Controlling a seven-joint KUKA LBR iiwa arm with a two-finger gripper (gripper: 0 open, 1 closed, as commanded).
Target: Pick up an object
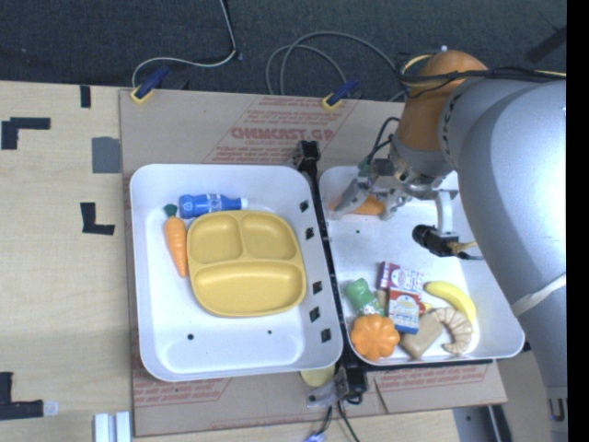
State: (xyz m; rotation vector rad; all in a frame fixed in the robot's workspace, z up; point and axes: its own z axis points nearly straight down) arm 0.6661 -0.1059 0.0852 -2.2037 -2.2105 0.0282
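The gripper [363, 196] sits low at the far end of the right bin [502, 339], its fingers clamped on a small orange object [370, 207]. Nearer in that bin lie a pumpkin [374, 336], banana [451, 296] and small carton [404, 308].

— What sits in the left bin [147, 247]?
— A divided plate [246, 261] at centre, a carrot [175, 245] just left of it, a bottle [210, 203] behind.
— And the right bin [502, 334]?
— A pumpkin [374, 336], cartons [401, 300], banana [452, 297] and croissant [456, 329] cluster along its front; the gripper [373, 196] hangs over its back corner.
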